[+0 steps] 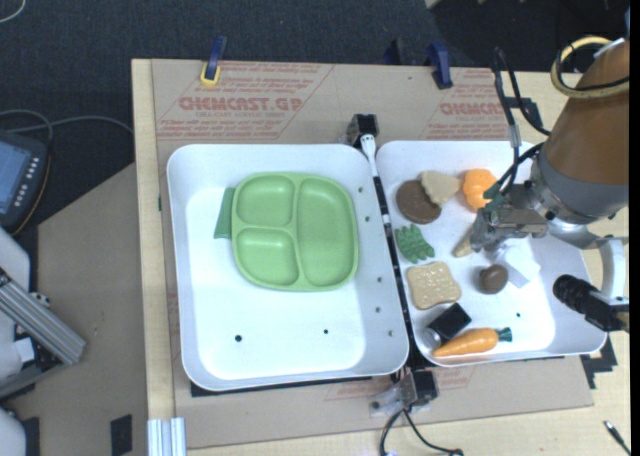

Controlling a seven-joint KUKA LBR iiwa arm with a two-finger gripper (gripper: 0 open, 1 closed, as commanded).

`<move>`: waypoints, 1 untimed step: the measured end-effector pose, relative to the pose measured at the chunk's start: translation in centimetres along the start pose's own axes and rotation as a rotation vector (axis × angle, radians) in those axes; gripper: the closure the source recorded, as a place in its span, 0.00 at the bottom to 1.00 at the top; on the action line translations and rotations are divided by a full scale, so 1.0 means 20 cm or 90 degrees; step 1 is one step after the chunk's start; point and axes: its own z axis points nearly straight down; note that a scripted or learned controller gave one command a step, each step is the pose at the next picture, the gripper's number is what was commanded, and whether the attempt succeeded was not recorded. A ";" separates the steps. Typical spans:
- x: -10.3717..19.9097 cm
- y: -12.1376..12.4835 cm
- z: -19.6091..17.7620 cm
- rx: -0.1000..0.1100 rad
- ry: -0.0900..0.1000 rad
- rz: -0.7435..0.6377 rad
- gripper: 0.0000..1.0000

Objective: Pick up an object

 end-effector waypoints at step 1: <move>-0.01 -0.03 0.10 0.001 0.000 0.000 1.00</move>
